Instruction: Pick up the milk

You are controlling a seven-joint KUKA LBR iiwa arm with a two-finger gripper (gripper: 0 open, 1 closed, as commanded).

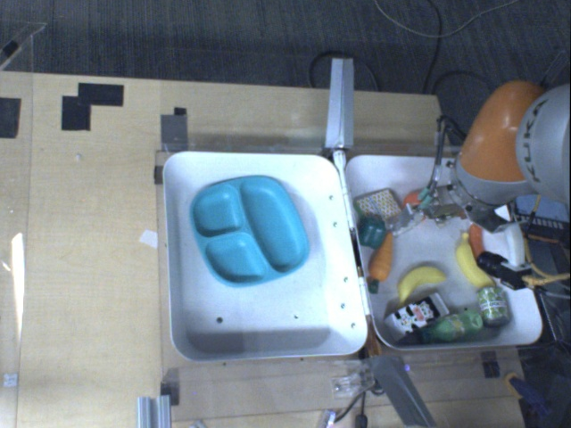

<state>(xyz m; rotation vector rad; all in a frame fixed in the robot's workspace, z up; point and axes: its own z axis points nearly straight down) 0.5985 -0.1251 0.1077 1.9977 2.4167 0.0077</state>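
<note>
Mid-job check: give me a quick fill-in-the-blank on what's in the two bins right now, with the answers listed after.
1. The blue three-compartment plastic plate lies in the ____ white bin.
2. The black-and-white cow-patterned milk carton lies near the ____ edge of the right white bin.
3. The number of yellow bananas in that bin is ____.
4. The small orange carrot lies to the ____ of the carton.

Missing words: left; front; two; upper left
</note>
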